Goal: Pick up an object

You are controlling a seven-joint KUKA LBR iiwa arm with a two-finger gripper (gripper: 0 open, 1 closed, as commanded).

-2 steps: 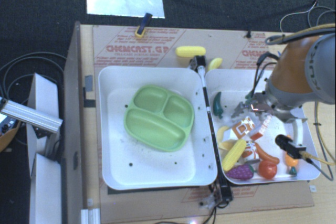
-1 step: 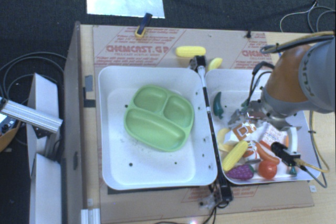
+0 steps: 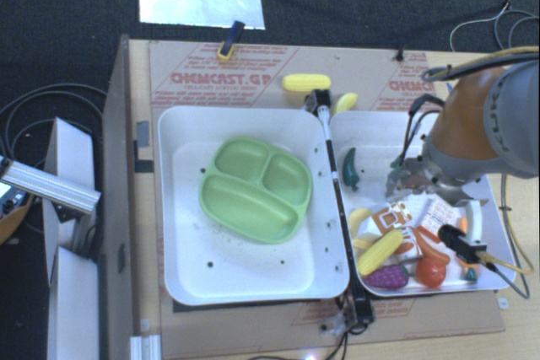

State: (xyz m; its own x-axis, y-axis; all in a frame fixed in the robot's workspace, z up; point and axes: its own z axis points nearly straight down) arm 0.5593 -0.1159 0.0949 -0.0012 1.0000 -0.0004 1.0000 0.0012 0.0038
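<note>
My gripper [image 3: 403, 184] hangs low over the right bin [image 3: 371, 126], at its middle. Just below it lies a heap of toy food: a white and orange carton [image 3: 395, 222], a yellow corn cob [image 3: 380, 251], a purple grape bunch [image 3: 388, 276], a red tomato [image 3: 431, 271] and an orange carrot [image 3: 432, 246]. A dark green pepper [image 3: 350, 167] lies to the gripper's left, near the bin's left wall. Nothing shows between the gripper and the heap.
The left bin [image 3: 181, 265] holds a green divided plate [image 3: 256, 189]. A yellow banana [image 3: 307, 83] and another yellow piece [image 3: 345, 103] rest on the cardboard behind the bins. A black divider [image 3: 334, 173] runs between the two bins.
</note>
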